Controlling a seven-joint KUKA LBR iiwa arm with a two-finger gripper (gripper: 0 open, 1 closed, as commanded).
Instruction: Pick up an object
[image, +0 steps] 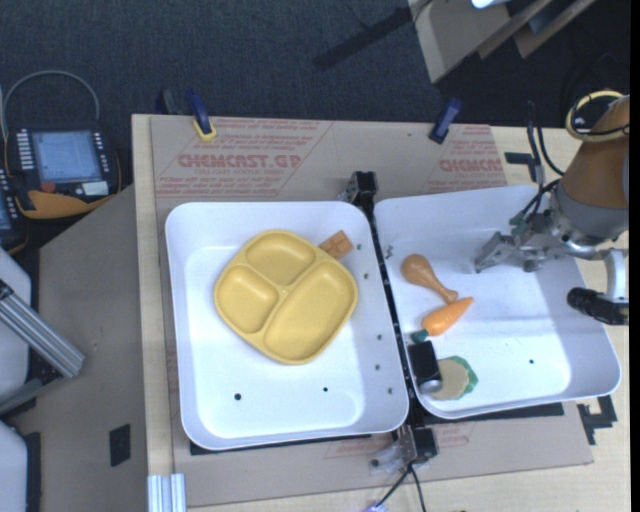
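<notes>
In the right bin (560, 340) a tan, pear-shaped toy (424, 273) lies near the left wall, and an orange carrot (447, 316) lies just below it. A black block (423, 362) and a round green and tan piece (456, 378) sit in the bin's front left corner. My gripper (515, 248) hangs over the back of this bin, to the right of the tan toy and apart from it. I see nothing held in it. The grey arm with its orange band (598, 175) comes in from the right.
The left bin (200, 330) holds a yellow divided plate (287, 296), with a small brown block (337, 243) at its back right edge. A black bracket (362, 186) stands where the bins meet. A control pendant (62, 165) lies off the bench at the left.
</notes>
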